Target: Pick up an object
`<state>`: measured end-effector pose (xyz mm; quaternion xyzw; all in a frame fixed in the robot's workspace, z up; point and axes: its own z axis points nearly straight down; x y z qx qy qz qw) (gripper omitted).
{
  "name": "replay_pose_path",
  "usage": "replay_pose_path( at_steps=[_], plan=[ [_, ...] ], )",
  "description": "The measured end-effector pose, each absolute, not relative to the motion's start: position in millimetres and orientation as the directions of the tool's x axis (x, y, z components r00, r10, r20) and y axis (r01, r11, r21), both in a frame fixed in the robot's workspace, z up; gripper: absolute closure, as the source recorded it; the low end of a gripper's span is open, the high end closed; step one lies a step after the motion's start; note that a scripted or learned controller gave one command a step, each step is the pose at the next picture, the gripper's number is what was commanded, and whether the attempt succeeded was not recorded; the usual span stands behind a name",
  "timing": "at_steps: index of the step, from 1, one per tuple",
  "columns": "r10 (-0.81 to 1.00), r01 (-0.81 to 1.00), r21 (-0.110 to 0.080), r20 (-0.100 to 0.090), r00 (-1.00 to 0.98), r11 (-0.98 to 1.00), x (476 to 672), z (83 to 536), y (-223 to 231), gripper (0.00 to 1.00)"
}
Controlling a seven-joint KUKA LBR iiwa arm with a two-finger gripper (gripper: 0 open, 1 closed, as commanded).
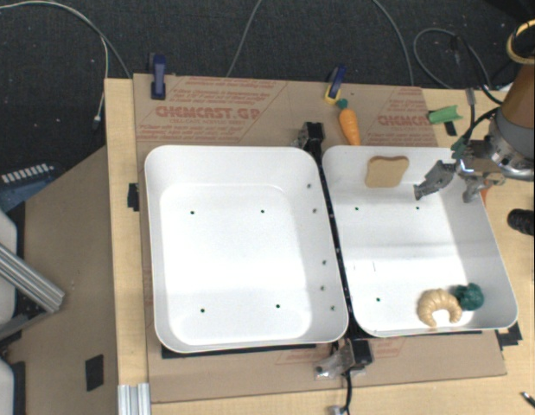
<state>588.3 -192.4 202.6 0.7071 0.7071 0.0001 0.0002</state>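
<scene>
In the right bin [405, 249], a tan bread slice [386, 172] lies flat near the far wall. A beige croissant [440, 306] rests in the near right corner, touching a dark green broccoli-like piece [468, 296]. My gripper [445, 194] hangs over the bin's far right part, just right of the bread slice. It is open, its two fingers spread, with nothing between them. The grey arm reaches in from the right edge.
The left bin [241, 249] sits beside the right one. An orange carrot [348, 125] and a small green piece [443, 115] lie on the cardboard behind the right bin. Blue clamps [157, 74] hold the board's far edge. Cables loop across the dark floor.
</scene>
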Motion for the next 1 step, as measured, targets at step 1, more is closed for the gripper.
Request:
replay_pose_path(
  at_steps=[1],
  plan=[
    [1.000,1.000,-0.007,0.002,0.000,0.000,577.0,118.8,-189.1,0.00]
  ],
)
